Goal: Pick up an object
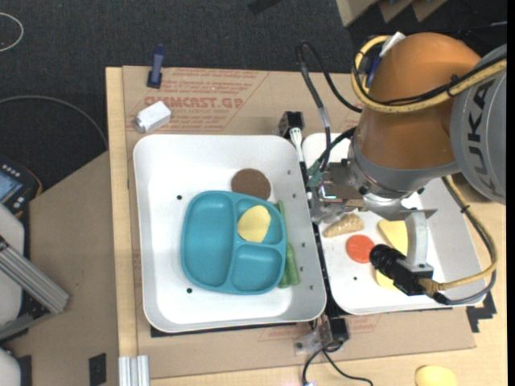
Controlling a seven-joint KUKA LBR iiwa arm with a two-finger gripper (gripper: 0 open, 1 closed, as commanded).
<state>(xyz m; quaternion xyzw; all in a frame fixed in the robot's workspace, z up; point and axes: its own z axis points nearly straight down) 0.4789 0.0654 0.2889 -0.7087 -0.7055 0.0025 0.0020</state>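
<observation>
You're looking down on a tan cardboard-topped bench printed with faded red lettering, set on dark grey carpet. At far left, thin cables loop over the floor; a pale metal rail lies near left.

Arm covers most of right bin, incl. its rear half. Gripper mostly hidden under wrist; finger state not readable. Tan item and yellow item each partly covered by arm. Green strip partly tucked behind blue tray. Yellow object cut by bottom edge.
</observation>
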